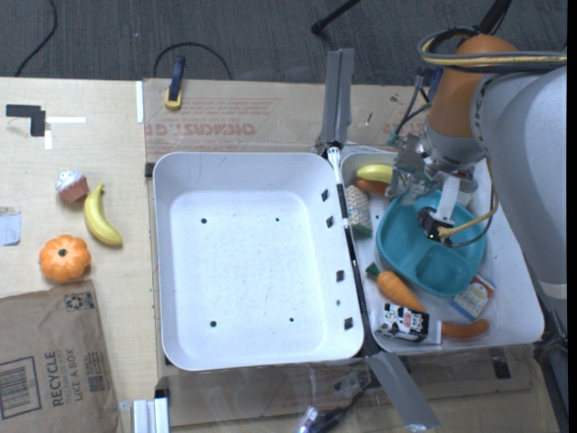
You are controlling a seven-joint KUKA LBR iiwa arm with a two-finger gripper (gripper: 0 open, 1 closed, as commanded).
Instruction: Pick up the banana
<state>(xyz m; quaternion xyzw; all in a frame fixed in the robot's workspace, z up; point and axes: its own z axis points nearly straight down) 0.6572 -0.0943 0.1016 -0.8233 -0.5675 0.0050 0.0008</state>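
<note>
I'm looking at the banana (373, 172), lying at the far end of the right bin (514, 273), close against the back wall. Its right tip is tucking in under the arm's wrist. Something orange (369, 188) is sitting just in front of it, touching or nearly so, and a corn cob (358, 210) is lying beside that along the bin's left wall.

The gripper (437, 216) is hanging over the teal bowl (424, 258), near the banana but not on it. I'm not able to tell from here whether it's open or closed, and I'm seeing nothing held.

To my eye, I'm needing to shift toward the back-left corner and come down across the banana's middle, closing across its narrow width. The wall and the orange piece are leaving little room, so I'm wanting a straight, centred drop, or I'm risking a pinch on the neighbour instead.

There's a second banana (102, 216) out on the counter (108, 124) to the far left, between a cupcake (71, 186) and a small pumpkin (65, 258). I'm judging the one in the bin to be the target.
</note>
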